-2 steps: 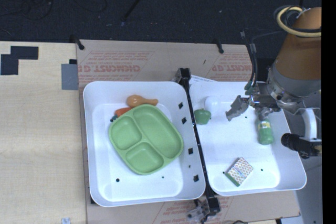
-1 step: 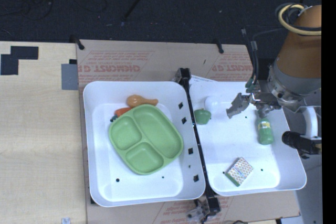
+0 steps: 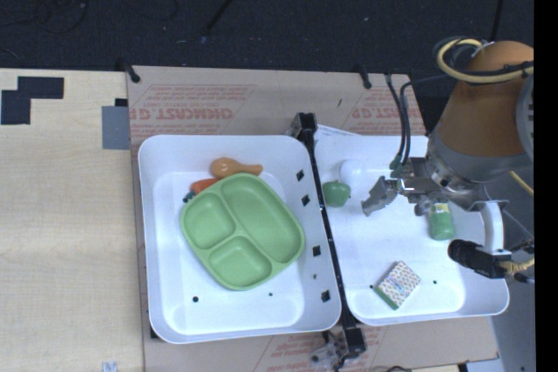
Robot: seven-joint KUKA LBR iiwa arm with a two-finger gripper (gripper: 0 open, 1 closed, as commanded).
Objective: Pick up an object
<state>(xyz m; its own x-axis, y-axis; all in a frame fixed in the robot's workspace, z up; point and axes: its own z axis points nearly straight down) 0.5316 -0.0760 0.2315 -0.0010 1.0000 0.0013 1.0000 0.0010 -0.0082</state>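
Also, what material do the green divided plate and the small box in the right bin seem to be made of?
The green divided plate looks like moulded plastic with a matte finish: one even colour, rounded compartment edges. The small box looks like printed cardboard: flat faces, sharp corners, a fine pattern. Both are guesses from appearance.

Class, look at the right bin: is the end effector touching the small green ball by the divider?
Apart. The camera view shows white bin floor between the end effector and the green ball.
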